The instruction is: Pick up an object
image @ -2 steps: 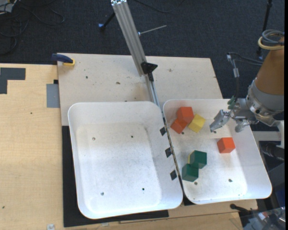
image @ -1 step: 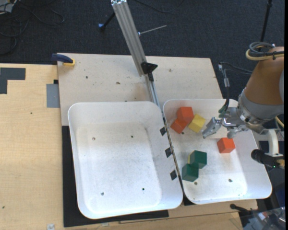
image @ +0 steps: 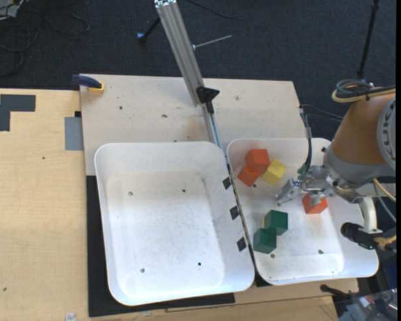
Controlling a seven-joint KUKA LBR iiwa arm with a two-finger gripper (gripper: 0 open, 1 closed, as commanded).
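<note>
My gripper (image: 302, 191) hangs low over the right bin (image: 361, 267), reaching in from the right. A small red block (image: 315, 205) lies right under its lower right side, partly covered by it, and I cannot see whether it is gripped. To the gripper's left sit a yellow block (image: 275, 172) and two orange blocks (image: 257, 159), (image: 248, 175). Two green blocks (image: 277, 220), (image: 264, 241) lie below the gripper near the bin's left wall.
The left bin (image: 113, 179) stands beside the right one, with black clips (image: 234, 212) along the shared wall. A slanted aluminium bar (image: 184, 49) rises behind the bins. Black cables (image: 361, 235) hang by the arm at the right.
</note>
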